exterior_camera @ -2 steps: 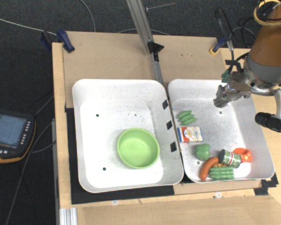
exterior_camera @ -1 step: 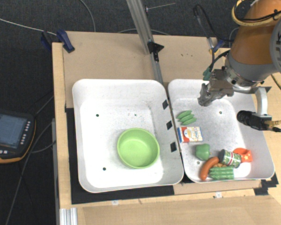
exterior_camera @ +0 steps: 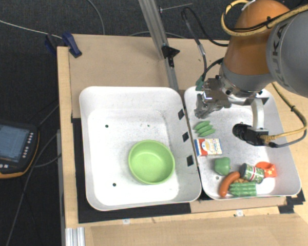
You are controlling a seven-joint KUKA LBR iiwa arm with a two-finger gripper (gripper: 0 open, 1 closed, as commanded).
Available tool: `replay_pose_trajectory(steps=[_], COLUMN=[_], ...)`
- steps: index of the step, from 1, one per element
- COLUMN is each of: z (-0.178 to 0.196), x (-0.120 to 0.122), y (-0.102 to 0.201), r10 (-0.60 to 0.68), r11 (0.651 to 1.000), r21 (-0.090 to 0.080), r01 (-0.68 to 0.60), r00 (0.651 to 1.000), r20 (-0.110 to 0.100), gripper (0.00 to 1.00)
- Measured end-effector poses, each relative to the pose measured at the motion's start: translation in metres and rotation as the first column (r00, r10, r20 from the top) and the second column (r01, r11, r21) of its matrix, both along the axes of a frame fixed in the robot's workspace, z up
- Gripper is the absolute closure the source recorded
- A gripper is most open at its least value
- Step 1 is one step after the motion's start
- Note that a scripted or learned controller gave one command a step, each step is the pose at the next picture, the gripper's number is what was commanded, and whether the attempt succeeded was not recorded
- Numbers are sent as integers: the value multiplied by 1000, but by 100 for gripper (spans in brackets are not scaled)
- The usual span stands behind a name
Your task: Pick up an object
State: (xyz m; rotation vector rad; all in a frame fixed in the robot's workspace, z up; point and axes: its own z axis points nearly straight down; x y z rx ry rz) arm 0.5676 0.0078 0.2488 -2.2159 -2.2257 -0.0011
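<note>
Just under the gripper (exterior_camera: 203, 110), near the back left of the right-hand bin (exterior_camera: 282, 137), lies a small green pea pod (exterior_camera: 205, 128), the thing nearest its reach. From where I stand, nothing sits between the fingers, and I cannot tell how wide they are set. Closer to me in the same bin lie a small white carton (exterior_camera: 209, 147), a green pepper (exterior_camera: 222, 165), an orange sausage (exterior_camera: 226, 183), a printed can (exterior_camera: 252, 173) and a green cucumber-like piece (exterior_camera: 243, 190). The left bin (exterior_camera: 118, 99) bears a green bowl (exterior_camera: 151, 161). I judge this the approach stage, with no grasp made. Next, the arm would need to drop straight down, straddle the pod, keep clear of the bin wall at its left, then close.
</note>
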Motion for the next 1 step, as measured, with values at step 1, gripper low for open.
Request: replay_pose_trajectory(steps=[1], z=[-13], x=[-1], y=[57], r10=[1], r11=[1000], r21=[0], r01=[-1], r00=[1000], r20=[-1], gripper=[100])
